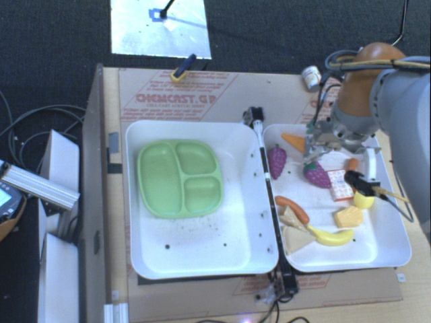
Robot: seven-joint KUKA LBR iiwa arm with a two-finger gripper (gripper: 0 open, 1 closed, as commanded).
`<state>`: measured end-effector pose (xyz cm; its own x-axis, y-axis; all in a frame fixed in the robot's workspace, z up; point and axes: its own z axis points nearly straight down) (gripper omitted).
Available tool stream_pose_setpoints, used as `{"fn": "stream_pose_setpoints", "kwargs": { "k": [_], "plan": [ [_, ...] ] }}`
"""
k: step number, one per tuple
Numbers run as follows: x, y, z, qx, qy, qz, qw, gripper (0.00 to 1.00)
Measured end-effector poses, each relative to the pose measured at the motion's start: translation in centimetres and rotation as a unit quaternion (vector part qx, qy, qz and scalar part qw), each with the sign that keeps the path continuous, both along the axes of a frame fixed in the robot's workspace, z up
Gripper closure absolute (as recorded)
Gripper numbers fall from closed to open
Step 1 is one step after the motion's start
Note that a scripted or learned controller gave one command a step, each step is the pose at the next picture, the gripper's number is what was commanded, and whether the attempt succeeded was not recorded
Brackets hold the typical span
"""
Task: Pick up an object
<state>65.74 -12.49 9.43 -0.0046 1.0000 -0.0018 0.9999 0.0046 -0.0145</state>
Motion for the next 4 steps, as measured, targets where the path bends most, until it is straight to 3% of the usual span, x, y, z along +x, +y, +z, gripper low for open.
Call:
{"fn": "stream_pose_setpoints", "kwargs": {
  "k": [1, 2, 3, 4],
  "plan": [
    [0.1, 0.0, 0.1, -0.0005, -0.002, 0.0, 1.0, 0.0],
    [-4.4, -1.5, 1.1, 0.0002, -0.008, -0.001, 1.0, 0.0],
    [-6.2, -2.0, -0.3, -0.0014, -0.017, 0.0, 0.9999, 0.0],
    [-5.1, -4.2, -0.5, 0.0005, -0.014, 0.0, 0.9999, 0.0]
  ]
}}
